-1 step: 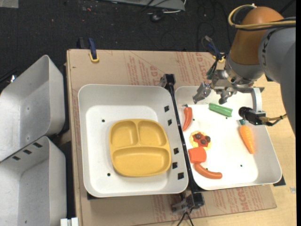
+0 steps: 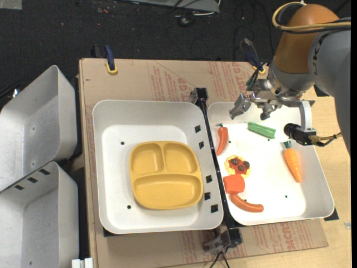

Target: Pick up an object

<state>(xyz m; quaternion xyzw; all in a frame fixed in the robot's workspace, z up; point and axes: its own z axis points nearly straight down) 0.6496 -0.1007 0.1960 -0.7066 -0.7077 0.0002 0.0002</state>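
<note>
1. Nearest, in the right bin (image 2: 321,202): one sausage (image 2: 246,205), one red block (image 2: 234,183), one yellow pizza slice (image 2: 237,164), one carrot (image 2: 293,162).
2. Beyond those: one red chili (image 2: 222,138) by the dividing wall, one green piece (image 2: 261,129).
3. Left bin (image 2: 106,149): one yellow divided tray (image 2: 165,174).
4. Farthest: claw (image 2: 252,108) spread wide, holding nothing, hovering over the right bin's back edge, near the green piece.
5. Risk, judged: straight descent likely to strike the rim or close on air; small flat pieces prone to slipping.

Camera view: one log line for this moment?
arm: over right bin's far edge | gripper: jaws open, holding nothing | right bin: green block, carrot, chili | left bin: yellow tray
</note>
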